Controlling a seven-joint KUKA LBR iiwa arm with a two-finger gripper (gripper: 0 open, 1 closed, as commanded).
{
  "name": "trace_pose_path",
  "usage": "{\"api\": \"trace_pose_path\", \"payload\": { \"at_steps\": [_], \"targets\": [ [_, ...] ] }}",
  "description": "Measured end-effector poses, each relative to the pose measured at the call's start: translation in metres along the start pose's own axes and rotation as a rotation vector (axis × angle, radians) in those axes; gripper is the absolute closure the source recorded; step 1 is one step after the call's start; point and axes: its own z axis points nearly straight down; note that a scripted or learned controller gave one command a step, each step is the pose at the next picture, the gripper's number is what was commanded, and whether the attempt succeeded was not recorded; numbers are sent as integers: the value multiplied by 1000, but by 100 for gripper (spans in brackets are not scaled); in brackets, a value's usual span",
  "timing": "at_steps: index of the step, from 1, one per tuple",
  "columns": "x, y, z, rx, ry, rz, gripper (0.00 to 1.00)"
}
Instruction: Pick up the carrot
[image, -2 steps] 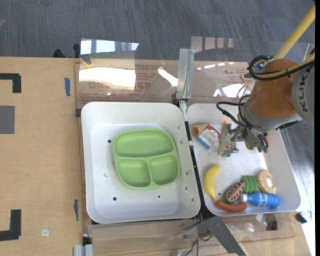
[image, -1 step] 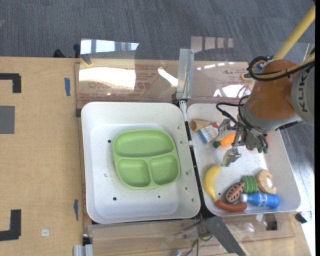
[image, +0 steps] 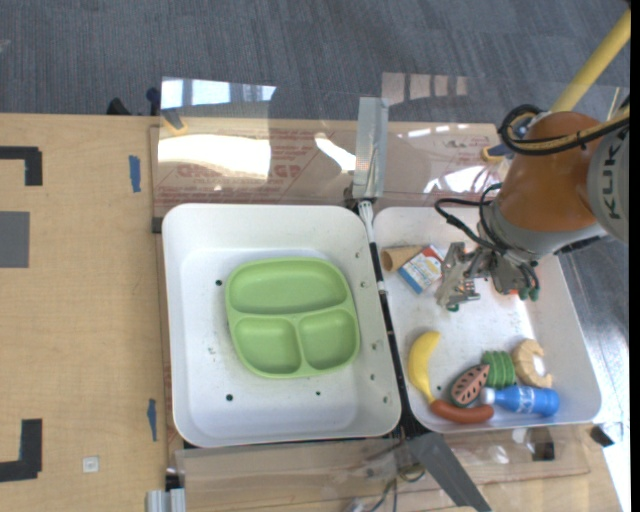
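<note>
The pincer (image: 459, 291) hangs low over the right bin (image: 572, 330), its metal fingers a narrow gap apart and gripping nothing. "KU" reads on the arm (image: 560, 180). The carrot (image: 512, 288), a small orange piece with a green end, lies just beside the pincer, partly hidden.

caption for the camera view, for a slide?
Gripper hovers over the right bin, short of the toy food pile; green divided plate sits in the left bin.

The left white bin (image: 190, 330) holds a pale green plate (image: 292, 316). In the right bin lie a yellow banana (image: 423, 362), a blue bottle (image: 527, 401) and a red sausage (image: 460, 411). The arm's band (image: 548, 180) is orange.
</note>
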Motion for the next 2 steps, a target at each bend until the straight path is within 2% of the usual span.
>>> {"api": "trace_pose_path", "payload": {
  "at_steps": [1, 2],
  "targets": [
    [0, 0, 1, -1, 1, 0, 0],
    [23, -25, 24, -4, 21, 76, 0]
  ]
}}
